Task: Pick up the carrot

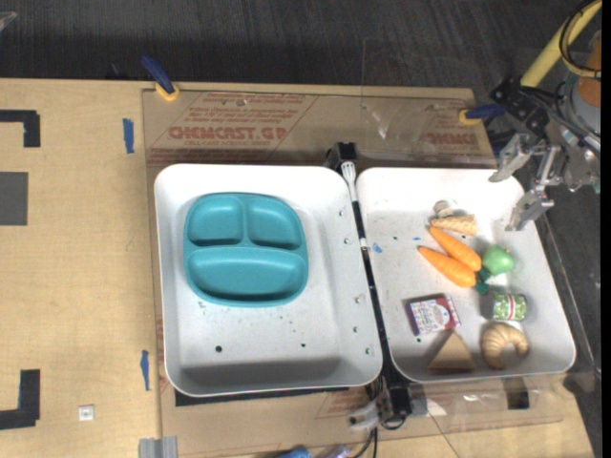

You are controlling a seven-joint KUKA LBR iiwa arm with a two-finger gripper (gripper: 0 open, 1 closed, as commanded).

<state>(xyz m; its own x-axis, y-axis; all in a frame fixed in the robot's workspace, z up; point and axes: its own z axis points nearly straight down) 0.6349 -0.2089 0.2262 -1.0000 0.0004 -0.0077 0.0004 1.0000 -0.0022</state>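
Two orange carrots lie side by side in the right bin (pixel 401 194): one carrot (pixel 454 246) nearer the back, the other carrot (pixel 447 266) just in front of it, both slanting down to the right. My gripper (pixel 523 187) hangs over the bin's back right corner, up and to the right of the carrots and well apart from them. Its fingers (pixel 531 201) are spread, with nothing between them.
Around the carrots lie a bread-like piece (pixel 453 220), a green round item (pixel 497 260), a small green can (pixel 506 305), a purple packet (pixel 431 313), a tan wedge (pixel 452 354) and a brown shell-like item (pixel 502 343). The left bin holds a teal divided plate (pixel 246 247).
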